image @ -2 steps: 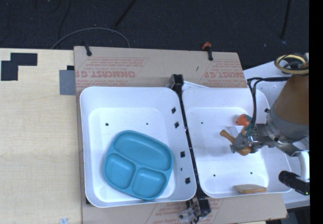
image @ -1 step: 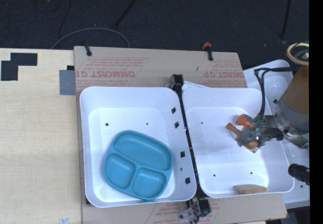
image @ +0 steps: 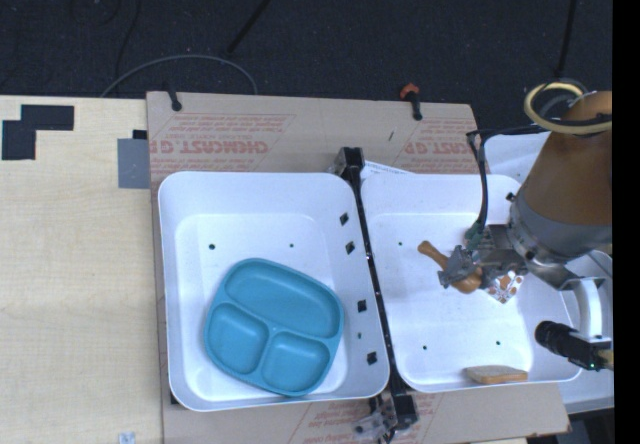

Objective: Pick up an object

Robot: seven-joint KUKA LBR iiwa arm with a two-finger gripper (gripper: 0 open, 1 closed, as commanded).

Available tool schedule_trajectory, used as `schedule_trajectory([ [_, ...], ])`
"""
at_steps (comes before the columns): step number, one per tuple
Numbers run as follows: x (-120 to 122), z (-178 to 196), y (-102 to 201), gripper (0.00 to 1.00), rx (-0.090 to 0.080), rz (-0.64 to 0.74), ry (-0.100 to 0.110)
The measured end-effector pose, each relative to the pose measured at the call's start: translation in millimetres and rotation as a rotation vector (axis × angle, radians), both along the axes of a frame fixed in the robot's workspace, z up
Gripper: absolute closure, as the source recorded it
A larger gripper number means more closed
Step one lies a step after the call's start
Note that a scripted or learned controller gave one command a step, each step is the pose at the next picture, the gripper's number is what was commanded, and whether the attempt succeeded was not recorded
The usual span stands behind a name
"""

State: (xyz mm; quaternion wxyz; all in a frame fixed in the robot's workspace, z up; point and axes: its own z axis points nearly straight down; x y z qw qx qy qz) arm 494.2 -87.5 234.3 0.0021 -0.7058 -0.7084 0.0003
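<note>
Right bin (image: 430, 352) | gripper (image: 462, 270) mid-floor over brown object (image: 436, 254) | tan block (image: 494, 374) at front rim

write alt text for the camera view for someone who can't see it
The grey arm's two-finger gripper sits low in the right shallow white bin, at a small brown wooden-looking object. A flat tan block lies near that bin's front edge, and the left white bin holds a blue three-compartment plastic tray.
</note>
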Motion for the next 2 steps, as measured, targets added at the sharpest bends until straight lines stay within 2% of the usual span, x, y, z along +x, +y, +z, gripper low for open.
schedule_trajectory([
  [1, 1, 8, 51, 1.00, 0.000, 0.002, -0.001],
  [2, 12, 5, 101, 1.00, -0.001, 0.001, 0.000],
])
